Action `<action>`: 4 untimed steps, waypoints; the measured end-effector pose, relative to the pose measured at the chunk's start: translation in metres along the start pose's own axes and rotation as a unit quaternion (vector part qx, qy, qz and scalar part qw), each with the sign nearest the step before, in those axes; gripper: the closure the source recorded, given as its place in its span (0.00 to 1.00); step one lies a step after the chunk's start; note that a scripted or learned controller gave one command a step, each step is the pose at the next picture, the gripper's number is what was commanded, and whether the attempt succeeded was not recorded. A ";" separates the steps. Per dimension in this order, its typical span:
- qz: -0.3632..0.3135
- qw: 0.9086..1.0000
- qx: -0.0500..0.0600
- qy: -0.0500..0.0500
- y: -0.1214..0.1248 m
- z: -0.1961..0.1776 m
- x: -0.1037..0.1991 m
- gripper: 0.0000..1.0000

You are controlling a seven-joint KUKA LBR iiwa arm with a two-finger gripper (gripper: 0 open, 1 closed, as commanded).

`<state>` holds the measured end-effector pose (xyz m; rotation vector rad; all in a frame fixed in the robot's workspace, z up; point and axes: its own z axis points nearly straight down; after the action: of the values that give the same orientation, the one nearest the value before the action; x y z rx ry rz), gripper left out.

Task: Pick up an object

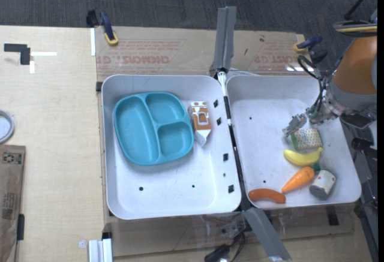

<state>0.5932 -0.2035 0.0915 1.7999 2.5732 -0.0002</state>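
In the right bin (264,105), my gripper (295,125) hangs low over the right side, reaching in from the arm (354,72) at the right edge. Its tip is right above a small speckled pastel object (308,138) and may be touching it. Just below that lies a yellow banana (302,156). An orange carrot (298,180), a red-orange sausage (267,196) and a grey-white cylinder (323,184) lie along the bin's front right.
The left bin (162,195) holds a blue divided plate (155,128) and a small orange-and-white carton (200,118) against the divider (230,135). Blue-and-yellow clamps (108,28) grip the cardboard behind the bins. The right bin's left half is bare.
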 end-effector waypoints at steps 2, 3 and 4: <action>0.001 1.000 -0.001 -0.001 0.000 -0.010 -0.001 0.00; 0.002 1.000 -0.002 -0.001 0.000 -0.019 -0.002 1.00; 0.002 1.000 -0.002 -0.001 0.001 -0.019 -0.002 0.00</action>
<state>0.5942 -0.2049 0.1106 1.8022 2.5664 0.0014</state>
